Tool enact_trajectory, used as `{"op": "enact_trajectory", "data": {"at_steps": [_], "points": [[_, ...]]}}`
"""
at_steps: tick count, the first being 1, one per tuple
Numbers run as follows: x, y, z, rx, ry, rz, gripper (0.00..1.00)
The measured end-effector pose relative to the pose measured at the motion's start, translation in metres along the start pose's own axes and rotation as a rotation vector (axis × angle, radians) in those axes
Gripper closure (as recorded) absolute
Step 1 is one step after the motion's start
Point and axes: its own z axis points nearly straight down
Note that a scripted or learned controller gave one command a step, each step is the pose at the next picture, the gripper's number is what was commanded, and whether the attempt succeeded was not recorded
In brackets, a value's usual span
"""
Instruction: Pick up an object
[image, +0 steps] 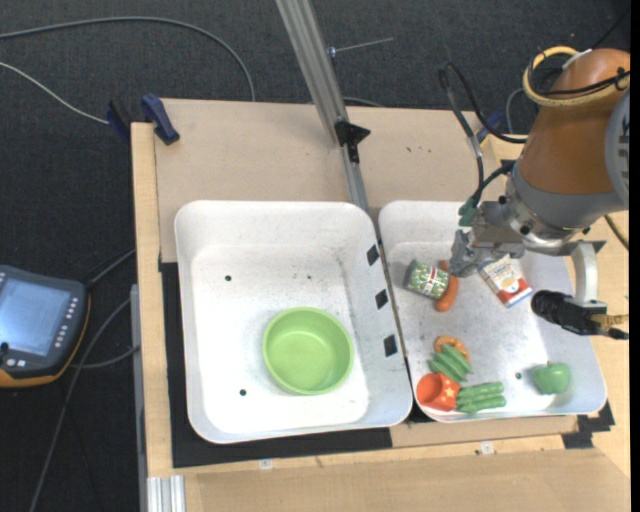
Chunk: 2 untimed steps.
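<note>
Now | claw (462, 262) over can (427, 279) | right bin (580, 395)

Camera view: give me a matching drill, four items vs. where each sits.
Items:
1. green bowl
2. can
3. carton
4. green apple

Places:
A. right bin, near right corner
B. left bin
C. right bin, just left of the claw
D. right bin, just right of the claw

Pairs: 1-B, 2-C, 3-D, 4-A
</note>
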Motion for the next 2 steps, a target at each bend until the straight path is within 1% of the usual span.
{"op": "enact_trajectory", "data": {"at_steps": [1, 2], "points": [[0.048, -0.011, -0.005, -0.001, 0.0, 0.0, 1.0], [0.105, -0.018, -0.005, -0.001, 0.001, -0.001, 1.0]]}}
